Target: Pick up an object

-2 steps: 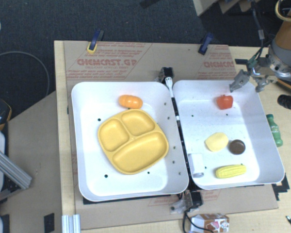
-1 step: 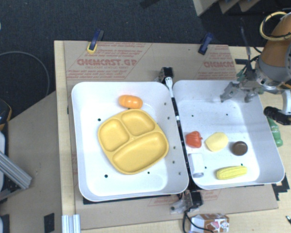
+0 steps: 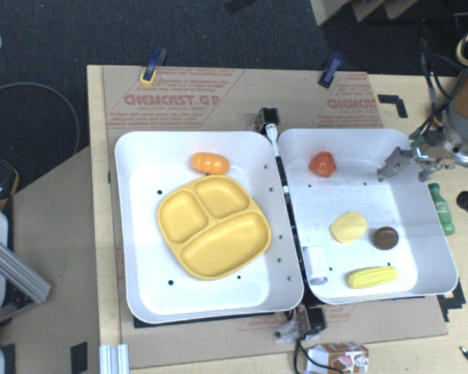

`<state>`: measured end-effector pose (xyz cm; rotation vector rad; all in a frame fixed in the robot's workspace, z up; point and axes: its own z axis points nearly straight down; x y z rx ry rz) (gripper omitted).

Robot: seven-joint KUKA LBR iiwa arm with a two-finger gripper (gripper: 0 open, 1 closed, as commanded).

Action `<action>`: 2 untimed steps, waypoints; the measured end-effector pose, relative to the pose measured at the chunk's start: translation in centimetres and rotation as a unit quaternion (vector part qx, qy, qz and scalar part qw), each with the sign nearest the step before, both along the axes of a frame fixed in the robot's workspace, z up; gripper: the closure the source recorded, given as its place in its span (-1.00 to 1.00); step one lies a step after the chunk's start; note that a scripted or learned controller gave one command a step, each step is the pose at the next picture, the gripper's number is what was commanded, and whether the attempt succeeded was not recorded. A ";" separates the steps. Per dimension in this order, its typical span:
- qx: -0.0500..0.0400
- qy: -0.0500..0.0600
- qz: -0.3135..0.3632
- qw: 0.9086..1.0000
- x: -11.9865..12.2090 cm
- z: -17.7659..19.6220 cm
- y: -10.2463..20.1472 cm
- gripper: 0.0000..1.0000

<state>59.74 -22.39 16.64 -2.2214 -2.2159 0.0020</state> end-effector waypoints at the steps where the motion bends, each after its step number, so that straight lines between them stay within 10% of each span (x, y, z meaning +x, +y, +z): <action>1: -0.002 -0.003 0.001 1.000 0.4 0.8 0.0 1.00; 2: 0.002 -0.001 0.006 1.000 -0.6 0.6 9.7 1.00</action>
